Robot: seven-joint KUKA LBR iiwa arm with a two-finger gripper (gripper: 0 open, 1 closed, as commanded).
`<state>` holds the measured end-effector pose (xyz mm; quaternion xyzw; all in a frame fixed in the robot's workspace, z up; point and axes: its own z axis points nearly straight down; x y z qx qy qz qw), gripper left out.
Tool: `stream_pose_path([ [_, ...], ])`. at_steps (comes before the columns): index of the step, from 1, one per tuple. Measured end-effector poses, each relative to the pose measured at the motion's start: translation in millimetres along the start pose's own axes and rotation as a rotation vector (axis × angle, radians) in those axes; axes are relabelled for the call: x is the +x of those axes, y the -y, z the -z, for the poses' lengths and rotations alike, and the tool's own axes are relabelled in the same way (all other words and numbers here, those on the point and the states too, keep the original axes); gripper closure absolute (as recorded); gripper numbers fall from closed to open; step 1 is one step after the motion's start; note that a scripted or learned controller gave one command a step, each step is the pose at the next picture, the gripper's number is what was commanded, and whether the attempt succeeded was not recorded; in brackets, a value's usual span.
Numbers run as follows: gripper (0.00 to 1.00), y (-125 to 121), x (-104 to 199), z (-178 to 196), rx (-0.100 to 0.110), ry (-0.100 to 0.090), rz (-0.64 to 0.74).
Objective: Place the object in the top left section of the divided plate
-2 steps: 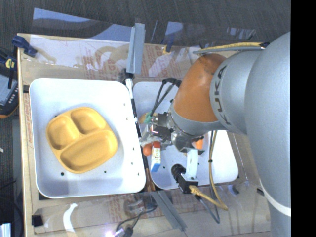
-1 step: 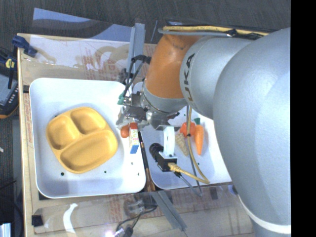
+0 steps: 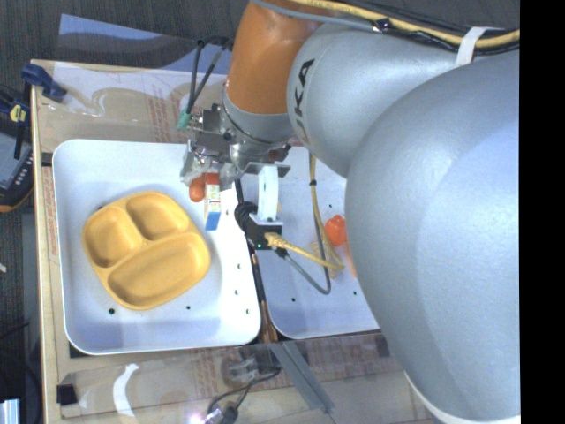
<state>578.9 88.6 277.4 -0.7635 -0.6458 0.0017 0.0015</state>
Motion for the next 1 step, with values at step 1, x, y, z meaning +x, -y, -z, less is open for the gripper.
stream_pose_path([
  [1, 1.00, 16.9, 78.3, -52.8, 0.003, 0.002, 0.052],
])
